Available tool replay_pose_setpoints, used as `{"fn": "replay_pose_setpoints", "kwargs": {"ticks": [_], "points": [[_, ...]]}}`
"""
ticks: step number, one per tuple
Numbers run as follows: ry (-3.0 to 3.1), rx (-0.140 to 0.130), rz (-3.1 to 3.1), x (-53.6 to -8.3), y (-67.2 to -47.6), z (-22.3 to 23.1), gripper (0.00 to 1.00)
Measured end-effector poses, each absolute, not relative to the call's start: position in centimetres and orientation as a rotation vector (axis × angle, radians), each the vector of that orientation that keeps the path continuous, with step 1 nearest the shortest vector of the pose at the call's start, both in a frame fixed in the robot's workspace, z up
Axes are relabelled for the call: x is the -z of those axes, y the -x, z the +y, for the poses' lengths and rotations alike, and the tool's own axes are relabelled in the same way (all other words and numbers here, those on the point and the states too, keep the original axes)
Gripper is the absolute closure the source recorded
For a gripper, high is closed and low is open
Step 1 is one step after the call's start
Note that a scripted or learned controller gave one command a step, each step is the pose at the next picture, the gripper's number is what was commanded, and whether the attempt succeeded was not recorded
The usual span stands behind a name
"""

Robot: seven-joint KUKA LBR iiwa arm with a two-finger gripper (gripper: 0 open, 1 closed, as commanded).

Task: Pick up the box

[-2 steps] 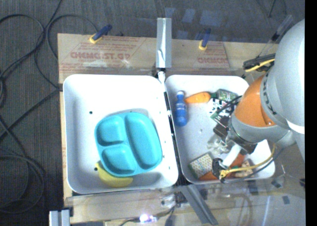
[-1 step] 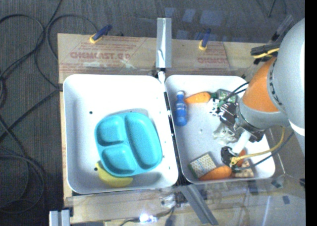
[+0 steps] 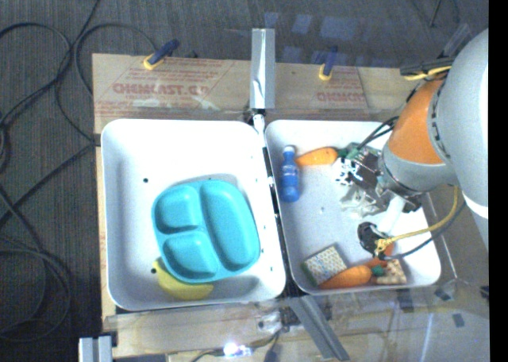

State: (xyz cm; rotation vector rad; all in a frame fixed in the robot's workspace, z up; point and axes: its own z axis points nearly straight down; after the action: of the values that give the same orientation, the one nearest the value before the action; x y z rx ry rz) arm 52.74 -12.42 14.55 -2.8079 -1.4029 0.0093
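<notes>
The box [image 3: 325, 262], small and flat with a grey checkered top, lies in the right bin [image 3: 317, 213] near its front wall, with an orange carrot [image 3: 348, 277] against its near side. My gripper [image 3: 359, 192] hangs over the bin's right half, behind the box and well apart from it. Nothing shows in it.
A blue bottle [image 3: 288, 175] lies along the right bin's left wall, with a second carrot [image 3: 317, 156] at the back. A small patterned item [image 3: 390, 273] sits at the front right. The left bin [image 3: 127, 194] holds a blue divided tray [image 3: 208, 229] over a yellow object [image 3: 182, 286].
</notes>
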Motion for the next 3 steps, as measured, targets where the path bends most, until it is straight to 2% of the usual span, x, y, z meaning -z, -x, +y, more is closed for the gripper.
{"fn": "replay_pose_setpoints", "kwargs": {"ticks": [1, 2, 3], "points": [[3.123, -0.010, -0.356, -22.6, -53.0, -16.0, 1.00], [3.123, -0.010, -0.356, -22.6, -52.9, -16.0, 0.00], [3.109, -0.012, -0.423, -10.2, -51.5, -11.1, 0.00]]}}
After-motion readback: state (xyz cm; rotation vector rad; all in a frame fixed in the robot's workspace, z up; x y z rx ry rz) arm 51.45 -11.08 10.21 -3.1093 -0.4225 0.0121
